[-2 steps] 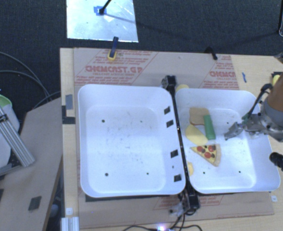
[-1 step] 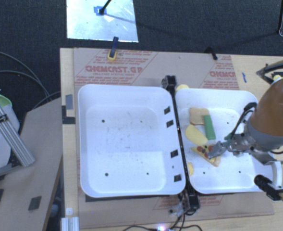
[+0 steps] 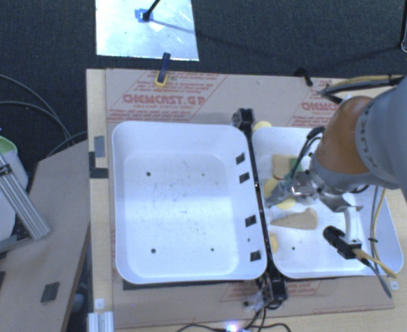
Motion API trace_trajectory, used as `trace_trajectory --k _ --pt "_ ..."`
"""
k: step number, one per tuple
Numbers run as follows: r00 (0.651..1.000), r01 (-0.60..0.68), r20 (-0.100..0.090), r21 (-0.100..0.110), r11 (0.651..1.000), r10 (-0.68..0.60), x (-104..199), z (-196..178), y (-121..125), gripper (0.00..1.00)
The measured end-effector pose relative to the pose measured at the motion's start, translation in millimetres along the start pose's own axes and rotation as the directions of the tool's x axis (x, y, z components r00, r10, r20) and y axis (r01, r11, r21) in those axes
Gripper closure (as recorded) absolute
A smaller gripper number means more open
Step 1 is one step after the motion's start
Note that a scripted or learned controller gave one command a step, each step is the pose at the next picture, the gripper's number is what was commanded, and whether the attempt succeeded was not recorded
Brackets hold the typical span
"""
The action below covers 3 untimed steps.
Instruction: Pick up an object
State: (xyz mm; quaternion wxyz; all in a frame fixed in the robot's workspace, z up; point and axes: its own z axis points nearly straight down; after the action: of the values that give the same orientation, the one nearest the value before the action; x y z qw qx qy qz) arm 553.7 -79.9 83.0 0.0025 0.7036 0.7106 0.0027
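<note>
Smooth white bins [image 3: 182, 140]; gripper [image 3: 280, 194] over flat tan pieces [image 3: 294, 219]

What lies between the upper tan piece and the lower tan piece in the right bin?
In the camera view, the end effector sits between the upper tan piece and the lower tan piece, over the right bin.

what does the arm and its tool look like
The arm is thick, rounded and grey, with an orange band above the wrist. The tool is small, metallic and grey. Thin cables, one yellowish, hang beside it.
</note>
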Motion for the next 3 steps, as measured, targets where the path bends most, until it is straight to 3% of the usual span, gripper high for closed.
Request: trace_trajectory --k 1,2,3 --pt "1.000 -0.005 0.000 0.003 1.000 0.005 -3.4 -12.0 -2.3 1.00" --pt "1.000 0.000 -0.002 -0.002 1.000 0.000 48.1 -106.8 -23.5 1.00" --pt "1.000 0.002 -0.004 0.006 1.000 -0.002 113.5 -113.9 -42.1 1.00"
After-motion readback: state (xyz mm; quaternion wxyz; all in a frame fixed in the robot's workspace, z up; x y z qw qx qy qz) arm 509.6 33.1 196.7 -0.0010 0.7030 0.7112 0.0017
